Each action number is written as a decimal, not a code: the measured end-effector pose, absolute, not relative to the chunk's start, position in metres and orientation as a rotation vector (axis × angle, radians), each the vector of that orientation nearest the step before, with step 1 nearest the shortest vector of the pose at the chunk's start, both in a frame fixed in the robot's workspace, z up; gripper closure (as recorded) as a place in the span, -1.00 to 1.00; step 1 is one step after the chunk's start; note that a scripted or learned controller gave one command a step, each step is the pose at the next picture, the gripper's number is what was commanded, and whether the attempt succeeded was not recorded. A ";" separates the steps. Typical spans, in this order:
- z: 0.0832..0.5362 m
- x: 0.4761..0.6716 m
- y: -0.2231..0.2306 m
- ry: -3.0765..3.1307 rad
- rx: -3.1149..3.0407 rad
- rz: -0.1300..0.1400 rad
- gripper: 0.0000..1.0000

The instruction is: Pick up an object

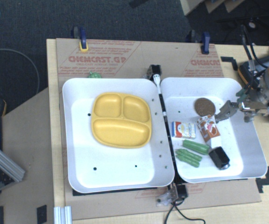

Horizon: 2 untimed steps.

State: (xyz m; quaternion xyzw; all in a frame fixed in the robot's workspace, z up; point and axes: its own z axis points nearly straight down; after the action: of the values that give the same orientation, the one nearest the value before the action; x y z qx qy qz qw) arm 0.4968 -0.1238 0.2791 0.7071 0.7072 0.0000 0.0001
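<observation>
fingers [224, 112] spread above red packet [208, 128]; packet's long axis runs near-far.

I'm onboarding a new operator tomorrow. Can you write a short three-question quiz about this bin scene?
1. True or false: the yellow divided plate lies in the left bin.
2. Which lies nearest the right bin's front rim? A) brown round disc B) black object C) white packet
3. Fill in: the two green pieces lie just in front of the ____ packet.

Key: 1 true; 2 B; 3 white.
</observation>
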 end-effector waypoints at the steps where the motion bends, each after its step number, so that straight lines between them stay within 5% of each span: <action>1: 0.290 0.498 -0.124 2.220 2.218 0.002 1.00; 2: 0.265 0.478 -0.040 2.236 2.217 -0.003 1.00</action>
State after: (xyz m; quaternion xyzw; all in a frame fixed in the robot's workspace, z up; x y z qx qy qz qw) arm 0.4783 -0.0400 0.2654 0.7042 0.7100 -0.0008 -0.0036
